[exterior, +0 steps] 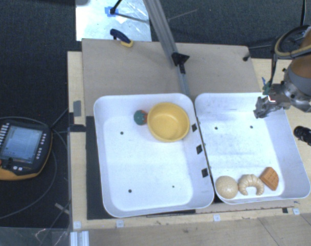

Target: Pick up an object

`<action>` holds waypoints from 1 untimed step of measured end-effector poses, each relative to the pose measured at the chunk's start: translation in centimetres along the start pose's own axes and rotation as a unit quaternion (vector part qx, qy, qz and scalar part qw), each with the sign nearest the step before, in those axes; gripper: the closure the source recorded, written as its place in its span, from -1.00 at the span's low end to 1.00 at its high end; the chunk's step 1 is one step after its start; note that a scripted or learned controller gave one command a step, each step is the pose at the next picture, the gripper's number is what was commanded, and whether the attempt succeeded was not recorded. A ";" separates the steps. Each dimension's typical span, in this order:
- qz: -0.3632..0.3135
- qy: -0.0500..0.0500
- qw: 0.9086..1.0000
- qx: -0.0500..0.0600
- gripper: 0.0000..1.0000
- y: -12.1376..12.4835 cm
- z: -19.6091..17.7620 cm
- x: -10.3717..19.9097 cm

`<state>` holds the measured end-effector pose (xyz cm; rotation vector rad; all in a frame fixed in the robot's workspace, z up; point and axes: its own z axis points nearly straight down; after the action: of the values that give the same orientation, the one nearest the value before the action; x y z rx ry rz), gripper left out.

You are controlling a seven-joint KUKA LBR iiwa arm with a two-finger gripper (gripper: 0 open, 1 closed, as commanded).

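A yellow bowl (168, 121) sits at the back of the left bin (140, 188), with a small green and red ball (140, 117) touching its left side. Along the front of the right bin (294, 152) lie a round bread roll (227, 186), a croissant (251, 184) and an orange waffle piece (270, 178). My gripper (261, 109) hangs over the right bin's back right corner, far from all these objects. Nothing shows between its fingers.
A slanted metal pole (163, 27) with a black clamp crosses the board behind the bins. A teach pendant (19, 147) lies on the floor at the left. A blue and yellow clamp (120, 37) rests at the board's back edge.
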<state>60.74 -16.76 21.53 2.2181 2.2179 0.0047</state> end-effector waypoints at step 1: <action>0.000 0.000 1.000 0.001 1.00 0.2 -4.3 -0.5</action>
<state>60.90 -17.24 25.87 2.2185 2.2195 0.0034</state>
